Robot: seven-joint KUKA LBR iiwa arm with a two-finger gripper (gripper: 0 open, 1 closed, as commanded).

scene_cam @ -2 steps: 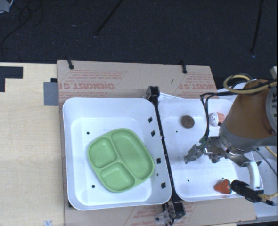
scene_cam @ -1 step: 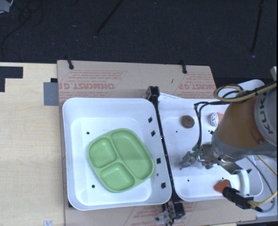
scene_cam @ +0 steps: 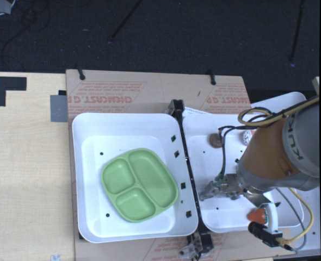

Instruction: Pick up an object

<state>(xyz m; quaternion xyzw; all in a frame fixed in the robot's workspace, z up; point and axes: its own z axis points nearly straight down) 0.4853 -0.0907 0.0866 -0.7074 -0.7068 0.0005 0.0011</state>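
Observation:
A green three-compartment plate (scene_cam: 139, 185) lies flat in the left bin (scene_cam: 90, 135). In the right bin (scene_cam: 204, 222), a small brown round object (scene_cam: 215, 140) sits near the far wall. An orange object (scene_cam: 257, 215) lies near the front, partly behind the arm. A white and red item (scene_cam: 246, 138) peeks out beside the arm's orange band. My gripper (scene_cam: 210, 191) hangs low over the right bin's floor, close to the divider between the bins, and I see nothing in it. The arm's body hides much of the right bin.
A black divider rail (scene_cam: 185, 167) runs between the two bins. Cables (scene_cam: 234, 129) loop from the wrist over the right bin. Cardboard (scene_cam: 149, 94) lies under the bins, with a light wooden bench (scene_cam: 24, 167) to the left.

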